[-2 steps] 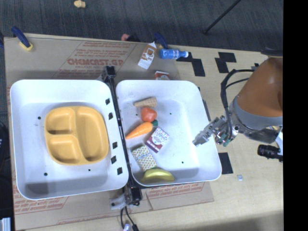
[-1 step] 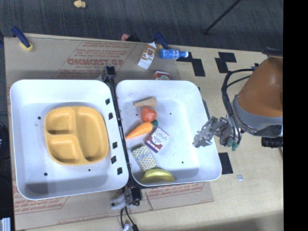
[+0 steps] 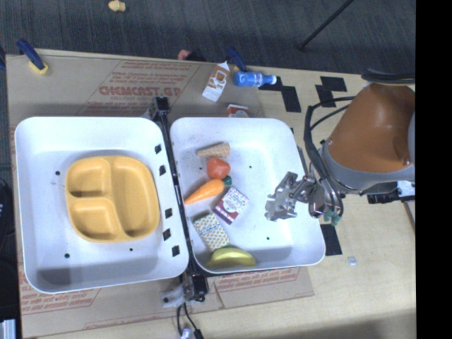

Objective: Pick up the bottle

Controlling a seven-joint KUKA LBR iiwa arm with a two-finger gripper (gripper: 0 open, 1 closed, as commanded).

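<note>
Banana point(image 3: 231, 258), carrot point(image 3: 205, 191), tomato point(image 3: 218, 168) fill right bin point(image 3: 282, 136); yellow tray point(image 3: 113, 197) left bin point(image 3: 35, 147).

A bench point(image 3: 367, 288) with two white bins on brown cardboard point(image 3: 134, 83).

The left bin point(image 3: 35, 189) and the right bin point(image 3: 282, 140) stand side by side in the middle. Near the far edge lie a blue bottle point(image 3: 251, 80) and a small carton point(image 3: 217, 81).

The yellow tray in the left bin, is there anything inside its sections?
Nothing lies in the yellow tray: all three sections show bare. The toy food sits in the right bin. The tray hides whatever is under it.
</note>
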